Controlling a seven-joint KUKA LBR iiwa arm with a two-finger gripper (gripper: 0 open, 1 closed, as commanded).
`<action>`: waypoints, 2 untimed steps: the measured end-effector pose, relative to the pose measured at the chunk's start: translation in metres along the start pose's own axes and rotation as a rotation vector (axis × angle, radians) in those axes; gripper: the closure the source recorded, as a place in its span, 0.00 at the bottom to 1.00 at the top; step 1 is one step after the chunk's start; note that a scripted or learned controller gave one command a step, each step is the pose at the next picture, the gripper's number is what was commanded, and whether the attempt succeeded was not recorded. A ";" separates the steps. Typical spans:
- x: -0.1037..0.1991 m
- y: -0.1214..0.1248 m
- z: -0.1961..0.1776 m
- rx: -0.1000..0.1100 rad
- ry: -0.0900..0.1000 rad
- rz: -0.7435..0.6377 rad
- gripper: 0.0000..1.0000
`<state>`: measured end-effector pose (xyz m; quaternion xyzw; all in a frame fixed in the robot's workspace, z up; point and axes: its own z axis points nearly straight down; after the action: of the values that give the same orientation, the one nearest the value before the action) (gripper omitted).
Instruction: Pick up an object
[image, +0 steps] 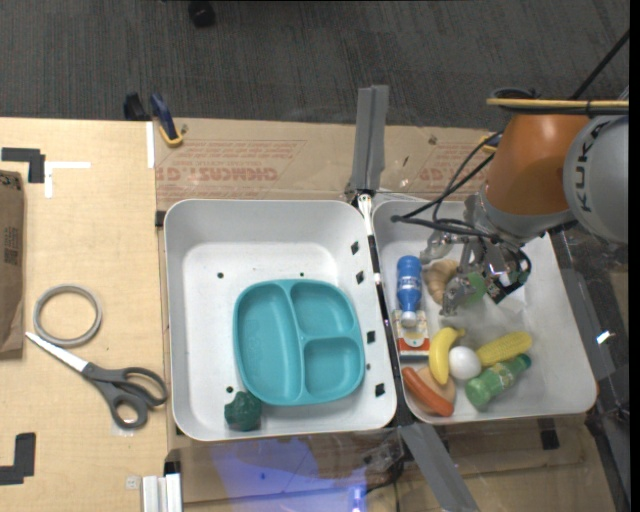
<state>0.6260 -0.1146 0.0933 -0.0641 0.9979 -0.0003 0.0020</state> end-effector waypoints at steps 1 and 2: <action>0.067 0.026 0.000 0.000 0.001 0.170 0.00; 0.137 0.016 0.001 0.000 0.004 0.246 0.00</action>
<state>0.4880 -0.1161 0.0918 0.0589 0.9983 -0.0001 0.0002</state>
